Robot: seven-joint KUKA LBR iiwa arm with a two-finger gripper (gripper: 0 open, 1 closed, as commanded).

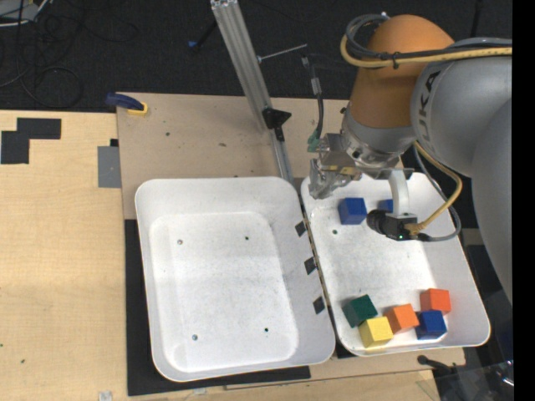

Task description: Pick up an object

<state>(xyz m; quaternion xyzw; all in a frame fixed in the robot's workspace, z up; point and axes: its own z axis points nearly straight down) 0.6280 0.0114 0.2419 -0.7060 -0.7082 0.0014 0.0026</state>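
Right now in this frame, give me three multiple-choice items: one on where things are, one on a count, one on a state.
1. Where do the blocks lie?
A. All in the left bin
B. All in the right bin
C. Split between both bins

2. How many blue blocks are in the right bin?
A. None
B. One
C. Two

3. How does the blue block near the gripper sit?
A. Resting on the bin floor
B. Stacked on the green block
C. Outside the bin on the bench

Answers: 1 B, every block sits in the right bin. 2 C, one lies near the gripper, the other blue block in the near cluster. 3 A, it rests alone on the white floor, apart from the green block.
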